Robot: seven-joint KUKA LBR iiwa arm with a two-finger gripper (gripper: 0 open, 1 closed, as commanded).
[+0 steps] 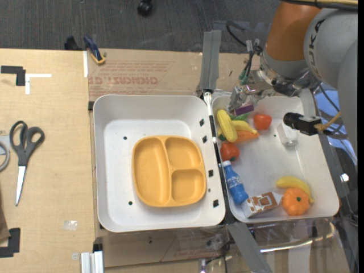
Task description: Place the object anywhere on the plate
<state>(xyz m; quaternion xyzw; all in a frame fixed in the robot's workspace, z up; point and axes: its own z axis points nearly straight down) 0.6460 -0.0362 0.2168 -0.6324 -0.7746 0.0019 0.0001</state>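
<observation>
Camera view, starting at the lower edge of the frame: the right bin [324,169] holds a small brown-and-white carton [262,203] at its bottom rim, with an orange toy pumpkin [296,201] just to its right and a yellow banana [293,183] lying just above the pumpkin. Left of these, a blue bottle with a white cap [234,182] lies tilted along the bin's left wall. Level with it in the left bin [114,152] sits the plate [169,170], an orange-yellow tray with rounded corners, divided into one long compartment on its left and two smaller ones on its right; nothing lies in it.

Higher in the frame, a red tomato-like piece [229,151] rests near the right bin's left wall. Above it is a cluster: a yellow corn cob [226,125], a second yellow piece [245,127] touching an orange one, a red pepper-like piece [262,121], and something purple [242,110].

The gripper [241,99] hangs directly over that cluster at the bin's upper left corner; whether its fingers are apart or together cannot be told. Scissors [23,151] lie on the wooden bench [45,209] at the far left.
</observation>
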